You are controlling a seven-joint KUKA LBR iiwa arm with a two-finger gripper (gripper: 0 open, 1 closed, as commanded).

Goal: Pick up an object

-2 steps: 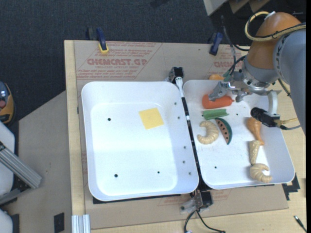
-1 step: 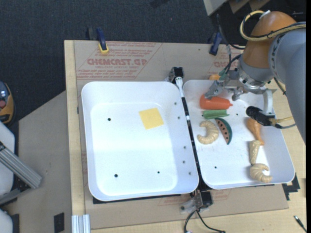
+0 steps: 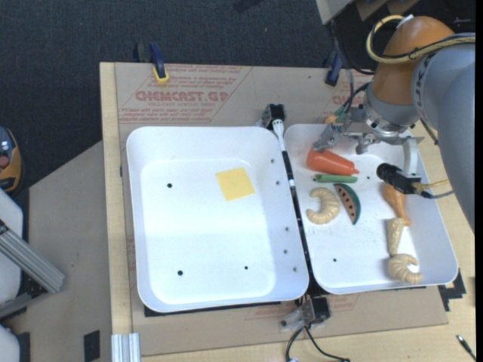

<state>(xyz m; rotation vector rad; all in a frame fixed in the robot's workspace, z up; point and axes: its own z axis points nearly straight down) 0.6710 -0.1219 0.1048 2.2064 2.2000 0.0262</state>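
Nearest me, the right bin [image 3: 445,266] holds two croissants [image 3: 324,206] [image 3: 402,266], a watermelon slice [image 3: 349,202], a pale bread stick [image 3: 395,234], a green bean [image 3: 336,178], an orange carrot [image 3: 330,161] and a second carrot [image 3: 395,200]. Beside it, the left bin [image 3: 143,225] carries one yellow square [image 3: 235,184]. Farther back, red print on the brown board [image 3: 181,93] reads "CHEMCAST GP". At the right bin's far edge the gripper [image 3: 355,130] hangs just behind the orange carrot; whether its pincer is spread I cannot tell.
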